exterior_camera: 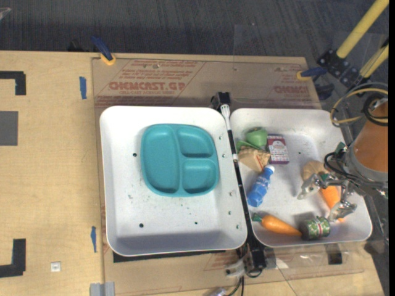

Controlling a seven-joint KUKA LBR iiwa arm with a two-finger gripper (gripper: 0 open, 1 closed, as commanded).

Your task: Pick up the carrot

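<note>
- The carrot (278, 224) lies on its side near the front edge of the right bin (296, 125), green top toward the divider, orange tip pointing right; its tip sits just beside a small green can (316, 227) lying tilted at the front right
- A blue bottle (260, 187) lies aslant just behind the carrot, close to the divider; behind that a crumpled tan wrapper (254, 158), a green toy (255, 137) and a purple-and-white box (278, 149) cluster toward the bin's back left
- The gripper (326, 195) hangs over the right side of the same bin, well apart from the carrot; its metal fingers (308, 187) stand spread, with a small orange piece (331, 195) showing between them; whether they press it cannot be told
- The left bin (123, 214) bears a teal divided plate (180, 159), set toward its back; both bins rest on a cardboard sheet (148, 82) on the wooden bench (43, 165)
</note>
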